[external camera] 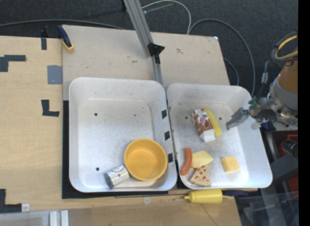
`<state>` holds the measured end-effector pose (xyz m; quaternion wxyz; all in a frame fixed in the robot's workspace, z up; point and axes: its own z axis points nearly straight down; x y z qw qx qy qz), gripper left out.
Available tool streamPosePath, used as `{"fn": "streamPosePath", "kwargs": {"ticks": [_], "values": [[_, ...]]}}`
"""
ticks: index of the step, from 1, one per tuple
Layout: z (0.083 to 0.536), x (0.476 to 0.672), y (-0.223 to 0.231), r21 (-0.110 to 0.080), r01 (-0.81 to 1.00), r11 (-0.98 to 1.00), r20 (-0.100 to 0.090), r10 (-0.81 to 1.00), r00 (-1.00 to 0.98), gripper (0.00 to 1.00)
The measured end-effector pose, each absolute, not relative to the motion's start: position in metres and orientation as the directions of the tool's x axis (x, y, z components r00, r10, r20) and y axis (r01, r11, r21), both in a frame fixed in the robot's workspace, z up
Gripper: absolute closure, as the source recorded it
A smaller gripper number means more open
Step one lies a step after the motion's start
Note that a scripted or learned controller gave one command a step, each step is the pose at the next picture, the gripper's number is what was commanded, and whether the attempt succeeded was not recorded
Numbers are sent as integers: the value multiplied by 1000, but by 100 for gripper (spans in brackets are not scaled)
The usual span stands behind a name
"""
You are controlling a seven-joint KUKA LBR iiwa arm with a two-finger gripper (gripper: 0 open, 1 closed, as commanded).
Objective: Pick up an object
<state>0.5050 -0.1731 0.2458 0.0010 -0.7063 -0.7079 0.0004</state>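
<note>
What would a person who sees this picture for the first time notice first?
Probably the round yellow bowl near the front of the left white bin, with a small silver can lying beside it. Next, the cluster of toy food in the right white bin, such as the yellow cheese cube, with the grey gripper at its right rim.

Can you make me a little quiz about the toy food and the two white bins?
1. True or false: the yellow bowl sits in the left bin.
2. Which is nearest the end effector? A: small can B: brown and yellow packet C: pizza slice
3. Fill in: the yellow mustard bottle lies ____ the bins, on the bench.

Key: 1 true; 2 B; 3 outside
</note>
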Motion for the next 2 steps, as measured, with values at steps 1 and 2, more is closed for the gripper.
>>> {"fn": "streamPosePath", "kwargs": {"ticks": [1,2], "values": [[246,505,-173,-2,1000,2,1,1000,-2,0],[199,504,-165,-7,1000,1,1,1000,-1,0]]}}
